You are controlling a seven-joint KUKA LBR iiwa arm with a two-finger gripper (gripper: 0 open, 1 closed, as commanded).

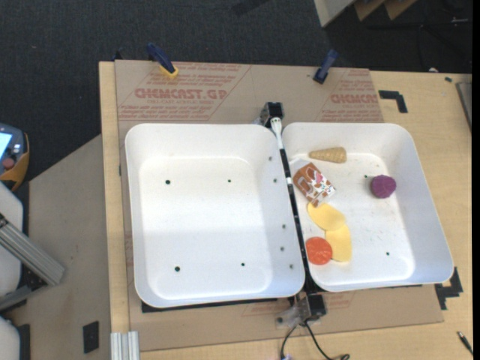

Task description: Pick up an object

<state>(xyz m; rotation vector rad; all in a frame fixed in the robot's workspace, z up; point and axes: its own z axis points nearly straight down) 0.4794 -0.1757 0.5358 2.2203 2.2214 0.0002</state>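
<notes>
Purple ball (382, 186), right bin (420, 223), beside cone (328, 154), orange disc (319, 250)

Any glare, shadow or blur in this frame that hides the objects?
Camera view: sharp overall; the left bin has a bright band across its lower floor, without washing out. The purple ball and the orange-red piece in the right bin cast only soft shadows.
</notes>
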